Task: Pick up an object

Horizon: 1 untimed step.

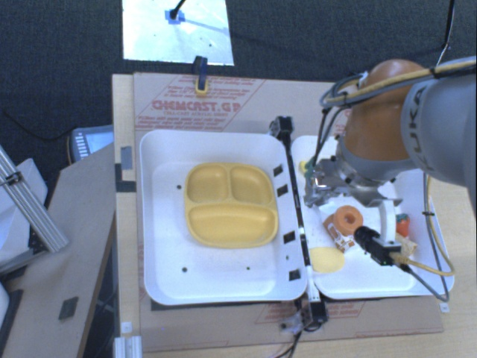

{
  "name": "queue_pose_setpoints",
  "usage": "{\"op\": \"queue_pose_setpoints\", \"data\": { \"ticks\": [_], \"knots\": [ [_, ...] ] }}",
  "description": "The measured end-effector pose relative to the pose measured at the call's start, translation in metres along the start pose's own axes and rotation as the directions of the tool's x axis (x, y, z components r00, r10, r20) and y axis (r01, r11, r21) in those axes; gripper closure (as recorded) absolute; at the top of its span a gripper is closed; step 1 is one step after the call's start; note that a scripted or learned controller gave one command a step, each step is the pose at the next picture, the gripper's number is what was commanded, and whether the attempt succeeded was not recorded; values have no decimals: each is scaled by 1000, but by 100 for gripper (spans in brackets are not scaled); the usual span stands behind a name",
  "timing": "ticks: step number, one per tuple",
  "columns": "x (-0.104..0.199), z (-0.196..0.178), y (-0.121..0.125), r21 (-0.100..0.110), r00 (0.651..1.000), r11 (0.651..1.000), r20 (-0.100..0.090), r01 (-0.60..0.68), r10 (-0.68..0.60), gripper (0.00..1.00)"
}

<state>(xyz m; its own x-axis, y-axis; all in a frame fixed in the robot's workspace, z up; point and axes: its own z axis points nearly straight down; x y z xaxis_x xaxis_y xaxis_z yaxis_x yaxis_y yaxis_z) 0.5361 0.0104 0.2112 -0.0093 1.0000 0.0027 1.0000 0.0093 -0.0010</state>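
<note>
1. Bins: two; left bin (160, 222) holds one yellow divided tray (229, 203).
2. Right bin (373, 286): one orange object (347, 219), one pale yellow disc (326, 259).
3. Gripper (322, 189): one, above right bin's far-left part; jaw state cannot be told.

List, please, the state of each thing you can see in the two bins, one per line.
Yellow plastic divided tray: lying flat, right way up, in the left white bin, compartments bare.
Orange round ring-shaped object: lying in the right white bin, beneath the arm.
Pale yellow flat disc: lying flat near the right bin's front edge.
Gripper: low over the right bin.
</note>
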Motion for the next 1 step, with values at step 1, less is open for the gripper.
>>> {"op": "queue_pose_setpoints", "data": {
  "ticks": [1],
  "knots": [
    [59,-13,-16,-2,1000,1000,0,2,-2,100]
  ]
}}
